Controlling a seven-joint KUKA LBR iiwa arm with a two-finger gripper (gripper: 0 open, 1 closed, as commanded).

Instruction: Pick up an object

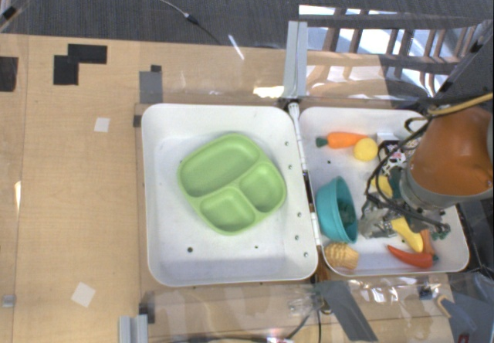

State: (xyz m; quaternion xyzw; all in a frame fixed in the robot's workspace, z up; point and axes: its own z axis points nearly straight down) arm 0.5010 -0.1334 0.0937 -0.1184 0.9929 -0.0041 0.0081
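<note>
Approach step: tool (380, 219), grip state impossible to tell, lowered in right shallow white bin (461, 260) beside tipped teal plastic bowl (336, 208); next, closing squarely on one item.

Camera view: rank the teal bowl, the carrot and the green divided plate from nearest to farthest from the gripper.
1. Teal bowl, right bin, just left of the gripper.
2. Carrot, same bin, at its far side.
3. Green divided plate, in the left bin.

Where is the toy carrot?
The toy carrot lies in the right bin, near its far edge, just left of the yellow lemon and above the teal bowl.
</note>
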